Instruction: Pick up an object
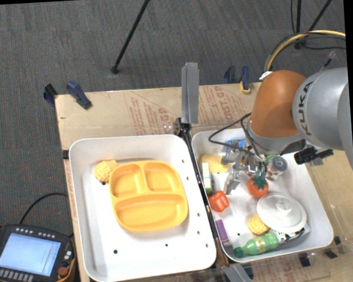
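Note both bins: left bin (88, 173) and right bin (316, 203) smooth white plastic, slight sheen. Yellow divided tray (149, 196) glossy moulded plastic. Bench top (126, 111) matt brown board, printed red. Floor (49, 44) rough grey carpet. Arm casing (328, 105) smooth grey, satin finish; orange band (274, 109) glossy. Gripper (239, 172) bare metal look, shiny. Toy tomato (258, 187), red pepper (219, 201), green bottle (258, 244): glossy plastic. White lidded bowl (282, 211) smooth, glossy. Corn piece (104, 170) bumpy texture.

The arm (319, 106) reaches in from the right, wrist bent down, gripper (242, 174) low with metal fingers pointing left.
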Available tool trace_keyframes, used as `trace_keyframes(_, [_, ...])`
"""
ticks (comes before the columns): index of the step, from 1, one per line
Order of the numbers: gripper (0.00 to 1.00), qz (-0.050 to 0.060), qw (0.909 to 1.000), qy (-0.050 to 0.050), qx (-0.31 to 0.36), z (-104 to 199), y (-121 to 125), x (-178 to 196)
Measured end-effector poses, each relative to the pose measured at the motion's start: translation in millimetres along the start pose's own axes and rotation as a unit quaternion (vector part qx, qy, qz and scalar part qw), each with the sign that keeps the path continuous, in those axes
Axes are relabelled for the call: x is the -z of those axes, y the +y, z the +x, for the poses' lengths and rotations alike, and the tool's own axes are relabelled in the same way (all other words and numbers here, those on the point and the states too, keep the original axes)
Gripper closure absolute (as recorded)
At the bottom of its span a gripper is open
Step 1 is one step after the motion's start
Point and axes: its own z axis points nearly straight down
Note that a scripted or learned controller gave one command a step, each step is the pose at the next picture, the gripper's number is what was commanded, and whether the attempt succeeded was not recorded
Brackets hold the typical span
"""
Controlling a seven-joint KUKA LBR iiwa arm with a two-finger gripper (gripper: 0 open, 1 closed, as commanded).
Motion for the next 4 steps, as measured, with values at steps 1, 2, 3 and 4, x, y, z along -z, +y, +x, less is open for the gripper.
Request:
trace_keyframes(1, [0.00, 0.000, 0.9965, 0.004, 0.084, 73.1, -90.2, -1.4])
trace_keyframes(2, [0.00, -0.001, 0.9860, 0.002, 0.167, 37.7, -64.0, -1.3])
trace_keyframes(3, [1.00, -0.002, 0.9861, 0.001, 0.166, 36.9, -63.3, 8.7])
trace_keyframes(4, [0.00, -0.002, 0.9861, 0.002, 0.166, 37.2, -63.3, 8.2])
